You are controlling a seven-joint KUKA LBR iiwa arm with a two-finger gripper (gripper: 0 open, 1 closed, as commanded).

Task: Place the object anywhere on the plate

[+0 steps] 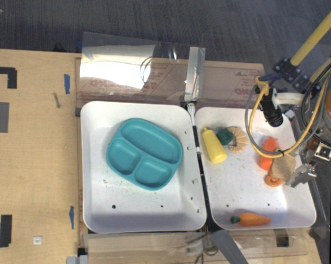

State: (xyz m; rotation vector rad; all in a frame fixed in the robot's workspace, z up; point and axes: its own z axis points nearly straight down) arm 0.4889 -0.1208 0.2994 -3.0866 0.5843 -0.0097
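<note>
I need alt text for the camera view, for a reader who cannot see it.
A teal divided plate lies in the left white bin. The right bin holds a yellow bottle, a carrot and other small toys, with the robot's hand at its right edge.

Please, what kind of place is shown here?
Probably a robot test bench in a lab, not a kitchen. Two white bins, the left bin and the right bin, sit on a wooden bench. A teal plate and toy food, like a carrot, lie inside.
</note>
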